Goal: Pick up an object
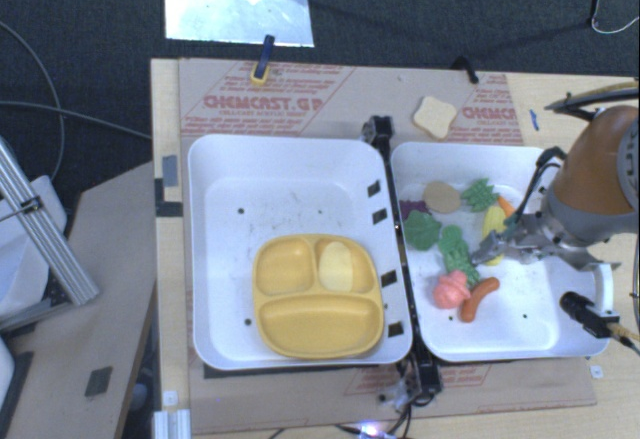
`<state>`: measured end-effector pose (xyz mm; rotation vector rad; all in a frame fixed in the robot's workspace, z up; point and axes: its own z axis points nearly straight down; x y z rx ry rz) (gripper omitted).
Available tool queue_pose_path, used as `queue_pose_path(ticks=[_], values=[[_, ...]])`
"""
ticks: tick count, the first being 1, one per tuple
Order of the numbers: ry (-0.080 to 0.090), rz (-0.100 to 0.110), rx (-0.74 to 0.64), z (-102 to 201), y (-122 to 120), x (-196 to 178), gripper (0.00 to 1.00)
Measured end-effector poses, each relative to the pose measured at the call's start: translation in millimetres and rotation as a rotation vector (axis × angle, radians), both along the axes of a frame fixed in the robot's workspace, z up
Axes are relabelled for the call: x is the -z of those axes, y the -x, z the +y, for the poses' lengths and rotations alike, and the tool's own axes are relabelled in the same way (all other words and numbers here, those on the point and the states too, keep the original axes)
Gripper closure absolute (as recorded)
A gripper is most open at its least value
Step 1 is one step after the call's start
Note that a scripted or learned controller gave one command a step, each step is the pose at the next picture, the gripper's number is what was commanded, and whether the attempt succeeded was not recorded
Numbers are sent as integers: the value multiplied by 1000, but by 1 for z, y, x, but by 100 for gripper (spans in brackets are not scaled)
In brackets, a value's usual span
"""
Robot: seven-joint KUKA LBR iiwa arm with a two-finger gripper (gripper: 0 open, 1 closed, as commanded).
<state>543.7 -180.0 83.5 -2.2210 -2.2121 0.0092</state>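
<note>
The arm comes in from the right of the camera view, and its claw (492, 249) is low inside the right bin (530, 327), at the right edge of a small pile of toy food. I cannot tell from this view whether the claw is holding anything, because the tip is dark and mixes with the things under it. The nearest things are a yellow piece (494, 220) just above the tip, a green leafy piece (455, 252) touching or almost touching it on the left, and an orange sausage (480, 296) just below. The sausage lies with its long axis slanted, from lower left to upper right, and beside its left end is a pink piece (450, 288). Further left are a second green piece (421, 229) and a tan round piece (441, 196). In my judgement the sausage is the easiest target: it lies a little apart from the pile, and the claw would need to go slightly down in the picture and close across the short side. The lower right part of the right bin gives free room, while the wall between the bins is well away on the left. The left bin (230, 187) holds a yellow divided tray (318, 322), and a slice of toy bread (435, 116) lies on the desk (300, 97) behind.
</note>
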Motion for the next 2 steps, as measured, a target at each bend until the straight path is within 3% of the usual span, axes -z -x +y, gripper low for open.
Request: queue_pose_path(ticks=[1, 2], values=[[-3, -4, -10, 71, 60, 0, 0], [1, -13, -6, 68, 56, -11, 100]])
